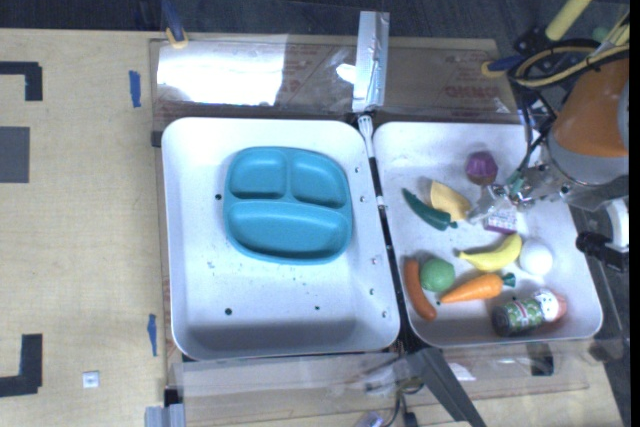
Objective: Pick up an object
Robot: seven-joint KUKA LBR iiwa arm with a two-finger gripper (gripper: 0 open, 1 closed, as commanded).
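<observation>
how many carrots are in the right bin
1 whole orange carrot, lying near the front of the right bin beside the green ball. An orange piece at the left wall could be another; the arm may hide more.

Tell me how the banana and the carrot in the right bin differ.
The banana is yellow, while the carrot is orange with a green tip at its right end. The banana curves upward like a crescent; the carrot is straight and tapers to a point at its left end. The banana lies above the carrot in the view, nearer the bin's middle. Both are toy foods lying flat in the right bin, close together, long sides roughly left to right.
</observation>
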